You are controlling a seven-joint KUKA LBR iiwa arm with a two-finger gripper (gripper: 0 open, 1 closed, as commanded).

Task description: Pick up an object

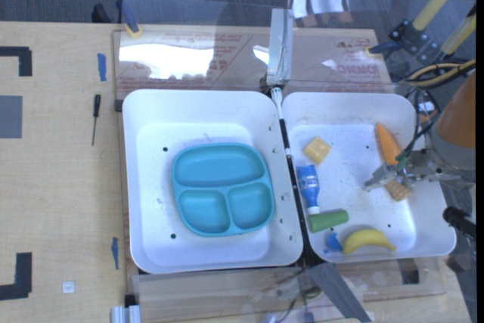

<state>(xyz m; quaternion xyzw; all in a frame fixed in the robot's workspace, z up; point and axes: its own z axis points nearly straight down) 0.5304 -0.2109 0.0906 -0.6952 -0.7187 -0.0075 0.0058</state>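
My gripper (392, 178) is low in the right bin (431, 238), near its right side. A small tan block (399, 192) lies right under it, touching or nearly so. An orange carrot (387, 142) lies just above the gripper. Further left are a yellow block (317, 150), a blue and white tube (308, 187) and a green cylinder (327, 219). A yellow banana (367, 240) and a small blue piece (333, 241) sit by the front wall.
The left bin (144, 163) holds a blue divided plate (222, 187). The arm's orange band (458, 117) hangs over the right bin's right edge, with cables and yellow bars behind it. A clear panel stands behind both bins.
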